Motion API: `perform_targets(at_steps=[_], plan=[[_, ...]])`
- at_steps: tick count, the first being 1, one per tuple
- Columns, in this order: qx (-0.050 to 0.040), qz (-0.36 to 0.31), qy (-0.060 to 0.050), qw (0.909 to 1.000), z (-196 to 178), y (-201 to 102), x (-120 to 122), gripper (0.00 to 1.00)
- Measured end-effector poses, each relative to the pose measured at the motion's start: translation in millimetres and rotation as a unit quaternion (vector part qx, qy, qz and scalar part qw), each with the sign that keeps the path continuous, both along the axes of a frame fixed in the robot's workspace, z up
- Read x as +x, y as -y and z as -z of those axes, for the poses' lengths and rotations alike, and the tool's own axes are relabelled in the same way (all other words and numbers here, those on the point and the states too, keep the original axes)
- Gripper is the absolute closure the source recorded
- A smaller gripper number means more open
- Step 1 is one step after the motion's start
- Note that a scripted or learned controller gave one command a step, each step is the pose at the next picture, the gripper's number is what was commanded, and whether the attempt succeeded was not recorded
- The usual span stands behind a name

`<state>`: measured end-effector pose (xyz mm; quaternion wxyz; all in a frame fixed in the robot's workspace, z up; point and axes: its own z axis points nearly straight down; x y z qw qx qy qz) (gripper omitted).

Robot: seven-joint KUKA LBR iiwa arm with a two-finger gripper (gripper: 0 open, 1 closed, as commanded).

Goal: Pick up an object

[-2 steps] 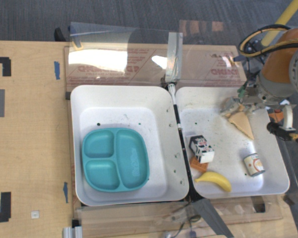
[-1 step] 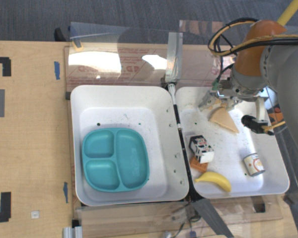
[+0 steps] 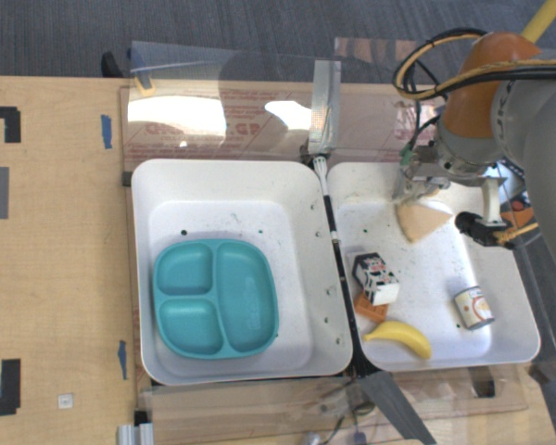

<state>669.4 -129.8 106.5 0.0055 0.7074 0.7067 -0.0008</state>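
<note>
The bench top (image 3: 46, 248) is light brown board, with black corner marks and bits of blue tape at the left of the frame. Dark grey carpet (image 3: 213, 7) runs along the top.

Two white bins sit side by side. The left bin (image 3: 157, 188) holds a teal plate (image 3: 216, 299) with three parts.

The right bin (image 3: 510, 332) holds a tan wedge (image 3: 424, 219) near its top, a small black and white box (image 3: 374, 277) over an orange piece (image 3: 371, 309), a banana (image 3: 400, 337) at the bottom edge, and a little can (image 3: 472, 307) toward the right.

The gripper (image 3: 417, 182) hangs just above the tan wedge at the upper right. I cannot tell how it is set or whether it touches the wedge.
</note>
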Motion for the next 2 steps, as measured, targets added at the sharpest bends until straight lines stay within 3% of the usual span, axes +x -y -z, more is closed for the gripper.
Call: perform_targets(at_steps=[1,2], plan=[[0.0003,0.0,-0.001,1.0,1,-1,0,0.0],[0.0036,0.0,-0.001,1.0,20,29,-21,0.0]])
